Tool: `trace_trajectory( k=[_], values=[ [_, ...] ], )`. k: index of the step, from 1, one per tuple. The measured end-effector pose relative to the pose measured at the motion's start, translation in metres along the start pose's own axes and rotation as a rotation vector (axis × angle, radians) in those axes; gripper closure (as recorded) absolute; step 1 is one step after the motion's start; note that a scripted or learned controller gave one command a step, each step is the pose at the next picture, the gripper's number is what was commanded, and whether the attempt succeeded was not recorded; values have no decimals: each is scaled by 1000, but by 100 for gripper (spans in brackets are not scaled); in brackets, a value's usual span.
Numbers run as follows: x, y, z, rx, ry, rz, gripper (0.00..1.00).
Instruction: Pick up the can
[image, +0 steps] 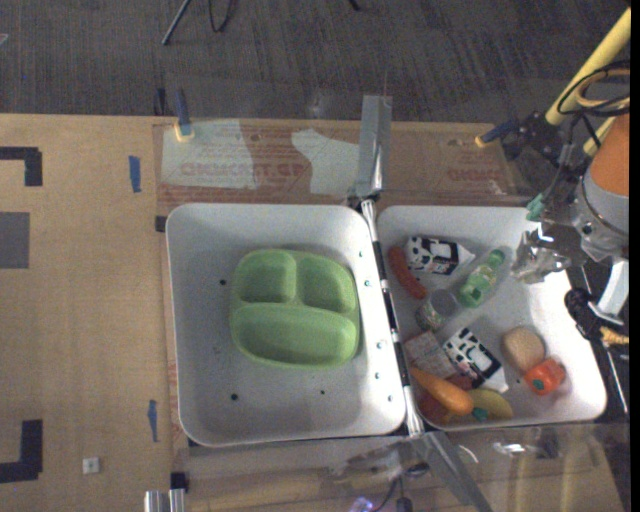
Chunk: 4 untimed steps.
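Nearest in the right bin (590, 400) lie a carrot (442, 391), a banana (491, 404) and a small orange toy (545, 376), with a tan bread roll (523, 347) just behind them. A black-and-white carton (471, 354) sits beside the roll, and just left of it, close to the bin's left wall, stands the can (434, 311) — small, grey, seen from above. Farther back are a green bottle (481, 278), a red pepper (404, 272) and a second cow-patterned carton (437, 255). The left bin (200, 400) holds a green divided plate (295, 307).

The tool (540, 262) hangs over the far right of the right bin, well apart from the can; whether it is wide or narrow I cannot tell. The step in hand looks like the approach — nothing is gripped. Next, it likely needs to travel left and nearer, over the can, then descend between bottle and carton.
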<state>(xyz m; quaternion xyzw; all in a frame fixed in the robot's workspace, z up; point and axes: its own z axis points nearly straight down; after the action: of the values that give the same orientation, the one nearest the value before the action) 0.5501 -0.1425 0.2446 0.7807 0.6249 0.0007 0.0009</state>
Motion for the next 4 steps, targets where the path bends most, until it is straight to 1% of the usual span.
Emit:
trace_trajectory(
  k=[1,2,3,4],
  values=[
    [18,40,80,5,-2,428,100],
    [42,97,57,4,-2,868,100],
    [90,69,61,9,-3,1145,100],
    [112,58,61,7,-2,1148,100]
  ],
)
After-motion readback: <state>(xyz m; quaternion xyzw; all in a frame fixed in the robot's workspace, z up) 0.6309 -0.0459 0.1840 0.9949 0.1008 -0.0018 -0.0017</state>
